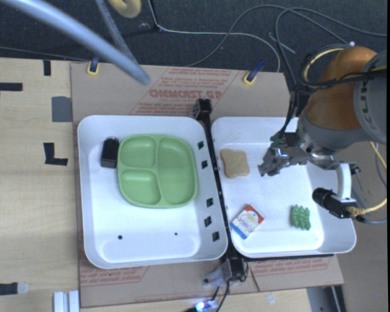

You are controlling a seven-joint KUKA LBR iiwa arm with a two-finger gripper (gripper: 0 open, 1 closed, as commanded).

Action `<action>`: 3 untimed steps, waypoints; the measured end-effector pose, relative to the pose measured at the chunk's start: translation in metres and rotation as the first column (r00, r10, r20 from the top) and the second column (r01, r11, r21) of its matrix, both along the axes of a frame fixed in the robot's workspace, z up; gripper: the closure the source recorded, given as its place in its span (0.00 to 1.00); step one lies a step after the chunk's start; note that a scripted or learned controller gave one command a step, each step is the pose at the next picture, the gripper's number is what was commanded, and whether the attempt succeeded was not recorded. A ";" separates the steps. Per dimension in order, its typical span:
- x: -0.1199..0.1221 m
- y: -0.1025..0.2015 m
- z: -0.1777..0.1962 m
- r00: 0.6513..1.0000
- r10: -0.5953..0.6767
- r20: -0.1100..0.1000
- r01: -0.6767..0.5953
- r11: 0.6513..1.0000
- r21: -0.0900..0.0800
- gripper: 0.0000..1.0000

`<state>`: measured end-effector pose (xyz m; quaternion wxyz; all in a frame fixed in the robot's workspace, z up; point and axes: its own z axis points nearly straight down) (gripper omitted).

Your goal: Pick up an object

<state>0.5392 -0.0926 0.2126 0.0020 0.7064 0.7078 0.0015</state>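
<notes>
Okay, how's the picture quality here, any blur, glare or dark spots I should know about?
Camera view: bench evenly lit, both white bins bright without blown-out glare; the green plate and sponge read sharp; a grey bar crossing the top left is blurred, close to the lens; the gripper looks slightly soft.

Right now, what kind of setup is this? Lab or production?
Most likely a robotics lab's grasping test bench. The arm's gripper hangs over two white bins clamped onto cardboard. The items are odd props: a green divided plate, a sponge, and a small packet. Loose cables trail behind.
</notes>
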 end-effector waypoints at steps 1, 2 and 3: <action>0.010 0.000 0.059 1.000 0.000 0.000 0.000 1.000 -0.001 1.00; -0.003 0.059 0.047 1.000 0.004 -0.007 -0.004 1.000 0.001 1.00; -0.027 0.107 0.025 1.000 0.003 -0.010 -0.003 1.000 0.002 1.00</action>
